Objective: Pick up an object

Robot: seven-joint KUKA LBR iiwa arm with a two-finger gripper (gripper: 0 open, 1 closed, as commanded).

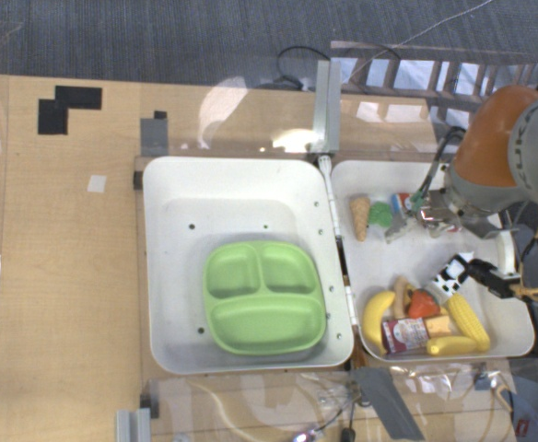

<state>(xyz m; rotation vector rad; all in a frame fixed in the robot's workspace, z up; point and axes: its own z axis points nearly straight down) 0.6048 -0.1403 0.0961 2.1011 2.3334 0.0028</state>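
While arm hovers: two bins, one tray.

Bright, even overhead light is falling across the scene. A white glare patch is showing on the desk just above the left bin, with a paler oval sheen beside it. The bin walls are casting only soft, shallow shadows on their floors. The green plate is rendering crisp. The arm is appearing slightly soft at the right. Faint reflections are streaking the lower edge.
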